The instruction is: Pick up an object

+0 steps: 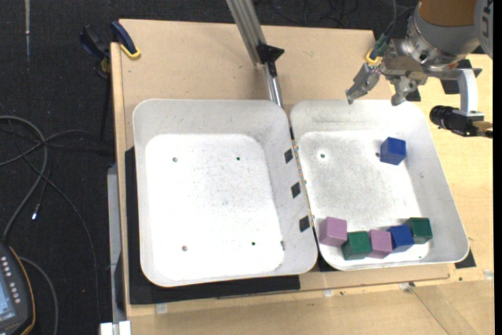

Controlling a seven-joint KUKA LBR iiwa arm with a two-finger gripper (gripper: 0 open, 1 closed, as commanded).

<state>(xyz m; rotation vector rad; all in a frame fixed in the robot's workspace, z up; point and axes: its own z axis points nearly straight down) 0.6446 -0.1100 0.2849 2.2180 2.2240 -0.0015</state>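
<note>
My gripper [378, 92] hangs above the far edge of the right bin [345, 121], open, with nothing between its fingers. A blue cube [393, 151] lies alone in the right bin, a short way nearer the camera and slightly right of the gripper. Along the bin's near edge sits a row of cubes: purple [333, 231], dark green [358, 244], pink-purple [381, 241], blue [401, 235] and green [420, 229].
The left bin [205, 192] lies beside the right one, with black clips on the divide between them. A metal strut [243, 4] slants down to the bins' far junction. The wooden bench [204, 59] extends behind; cables lie on the floor.
</note>
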